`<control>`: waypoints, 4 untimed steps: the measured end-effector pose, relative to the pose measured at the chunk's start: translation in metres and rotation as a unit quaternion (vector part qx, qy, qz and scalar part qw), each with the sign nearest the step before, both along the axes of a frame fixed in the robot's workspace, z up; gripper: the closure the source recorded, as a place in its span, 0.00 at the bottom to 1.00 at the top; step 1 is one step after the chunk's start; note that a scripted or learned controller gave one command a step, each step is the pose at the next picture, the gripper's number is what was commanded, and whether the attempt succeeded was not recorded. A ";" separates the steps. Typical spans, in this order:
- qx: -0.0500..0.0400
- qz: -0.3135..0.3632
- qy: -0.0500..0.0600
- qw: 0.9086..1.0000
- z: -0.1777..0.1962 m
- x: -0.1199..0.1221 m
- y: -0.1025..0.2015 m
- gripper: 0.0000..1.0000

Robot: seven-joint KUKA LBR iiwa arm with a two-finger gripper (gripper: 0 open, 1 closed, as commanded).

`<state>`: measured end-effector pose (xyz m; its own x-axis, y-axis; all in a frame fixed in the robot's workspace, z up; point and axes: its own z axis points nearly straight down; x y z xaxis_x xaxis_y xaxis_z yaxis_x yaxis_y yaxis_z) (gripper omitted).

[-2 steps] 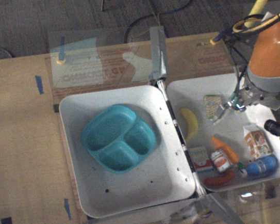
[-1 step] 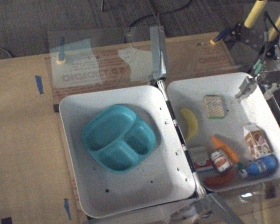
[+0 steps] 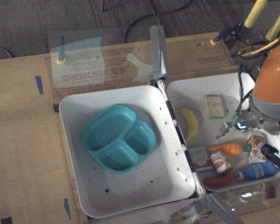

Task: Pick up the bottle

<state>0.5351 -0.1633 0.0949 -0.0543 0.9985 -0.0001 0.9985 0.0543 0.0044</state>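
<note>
Overhead slanted view of a bench with two shallow white bins side by side; the left bin holds a teal divided plate lying flat near its middle; the right bin holds a clutter of small items; a yellow banana-shaped piece lies near its left wall, a small patterned square sits beside that, and an orange carrot-like piece and a small red-and-white can lie lower down; the bottle, blue with a red end, lies on its side along the near edge of the right bin, just beside the can; the grey arm with its orange band reaches in from the right; its gripper hangs over the middle of the right bin, apart from the bottle, with nothing between its fingers; whether they are apart or together I cannot tell; the approach step seems in hand; next the gripper likely needs to shift toward the near edge, line up across the bottle's body, and descend
</note>
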 end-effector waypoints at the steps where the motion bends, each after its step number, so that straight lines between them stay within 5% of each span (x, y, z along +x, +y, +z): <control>1: 0.000 -0.023 0.001 1.000 0.048 0.024 0.002 0.00; 2: 0.001 -0.262 -0.002 0.965 -0.007 -0.006 -0.006 0.00; 3: -0.001 -0.265 -0.002 0.964 0.003 -0.008 -0.011 1.00; 4: 0.000 -0.392 0.003 0.920 0.089 -0.050 0.095 1.00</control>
